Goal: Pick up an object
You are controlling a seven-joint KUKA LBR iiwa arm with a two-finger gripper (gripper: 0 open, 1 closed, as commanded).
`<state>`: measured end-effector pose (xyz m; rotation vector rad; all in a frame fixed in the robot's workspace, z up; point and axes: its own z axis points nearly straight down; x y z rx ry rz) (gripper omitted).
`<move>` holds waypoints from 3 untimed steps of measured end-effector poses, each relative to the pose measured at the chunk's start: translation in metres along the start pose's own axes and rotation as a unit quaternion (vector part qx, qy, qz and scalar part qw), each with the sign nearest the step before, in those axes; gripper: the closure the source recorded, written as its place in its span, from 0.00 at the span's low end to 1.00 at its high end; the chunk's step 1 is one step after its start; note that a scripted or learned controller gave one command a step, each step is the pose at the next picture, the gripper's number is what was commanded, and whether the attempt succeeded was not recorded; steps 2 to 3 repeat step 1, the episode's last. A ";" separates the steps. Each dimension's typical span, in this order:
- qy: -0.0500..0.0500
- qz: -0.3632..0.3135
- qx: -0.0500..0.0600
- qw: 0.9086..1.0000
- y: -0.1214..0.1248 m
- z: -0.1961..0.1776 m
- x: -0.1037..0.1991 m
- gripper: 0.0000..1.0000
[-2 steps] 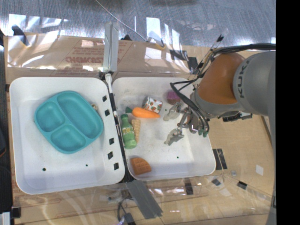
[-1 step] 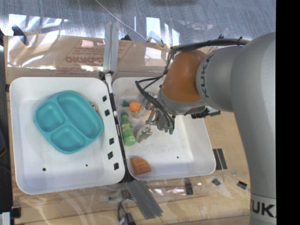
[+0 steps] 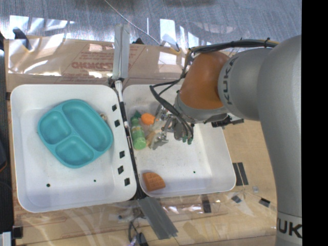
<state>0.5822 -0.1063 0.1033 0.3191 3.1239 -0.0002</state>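
My gripper (image 3: 163, 136) reaches down into the right bin (image 3: 205, 163) from under the orange wrist band, its metal fingers low over the bin floor near the left side. Just left of it lie a small orange piece (image 3: 147, 119), a green toy (image 3: 138, 138) and a pale item (image 3: 151, 136) close to the fingertips. An orange-brown bread-like piece (image 3: 152, 180) rests near the bin's front left corner. I see nothing clearly between the fingers.
The left bin (image 3: 31, 178) holds a teal divided plate (image 3: 75, 132). A divider wall with black clips (image 3: 123, 137) separates the two bins. The grey arm (image 3: 266, 96) covers the right side of the bench.
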 end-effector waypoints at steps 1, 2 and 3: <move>-0.002 0.150 -0.001 0.989 0.044 -0.091 0.027 1.00; -0.002 0.150 -0.001 0.989 0.044 -0.091 0.027 1.00; -0.002 0.150 -0.001 0.989 0.044 -0.091 0.027 1.00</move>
